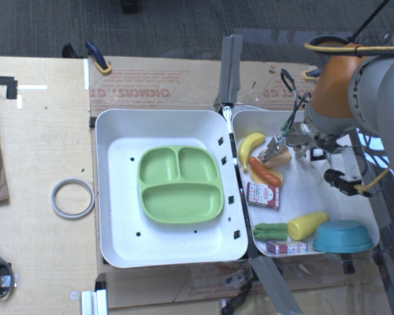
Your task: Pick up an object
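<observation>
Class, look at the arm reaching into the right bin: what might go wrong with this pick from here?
1. The tool is low among the banana, the carrot and a tan item; it may nudge a neighbour or grab two.
2. The carrot leans on the red carton, so lifting it could shift the carton.

Claw (273, 151) low, arm angled leftward

Tape ring (73, 197) lies on the bench (39, 149); blue clamp (98, 56) (far edge).
</observation>
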Available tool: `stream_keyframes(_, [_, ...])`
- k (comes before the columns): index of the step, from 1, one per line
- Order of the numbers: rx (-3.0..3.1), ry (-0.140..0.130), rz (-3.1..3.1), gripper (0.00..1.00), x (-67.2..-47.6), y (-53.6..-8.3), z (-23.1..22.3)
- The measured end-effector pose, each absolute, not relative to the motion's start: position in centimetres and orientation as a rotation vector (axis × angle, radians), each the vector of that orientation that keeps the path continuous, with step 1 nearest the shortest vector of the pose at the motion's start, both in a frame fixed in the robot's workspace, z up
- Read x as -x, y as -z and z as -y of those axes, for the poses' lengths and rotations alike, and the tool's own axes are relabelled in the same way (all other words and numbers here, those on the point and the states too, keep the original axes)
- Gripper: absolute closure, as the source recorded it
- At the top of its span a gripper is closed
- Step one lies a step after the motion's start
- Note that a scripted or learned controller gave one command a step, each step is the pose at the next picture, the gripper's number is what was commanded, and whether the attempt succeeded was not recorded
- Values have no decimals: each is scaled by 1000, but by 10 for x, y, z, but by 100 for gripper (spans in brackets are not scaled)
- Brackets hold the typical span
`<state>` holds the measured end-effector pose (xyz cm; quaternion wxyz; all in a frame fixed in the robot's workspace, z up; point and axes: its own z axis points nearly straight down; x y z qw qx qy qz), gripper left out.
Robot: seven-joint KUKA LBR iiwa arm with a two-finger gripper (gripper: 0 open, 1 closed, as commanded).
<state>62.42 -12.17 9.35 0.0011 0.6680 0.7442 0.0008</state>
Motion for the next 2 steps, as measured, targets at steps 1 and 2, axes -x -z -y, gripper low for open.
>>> stream_keyframes(1, [-2099,-3,-2334,100,-625,-103,123])
stream_keyframes(2, [-2197,2,-2245,100,-634,-191,56])
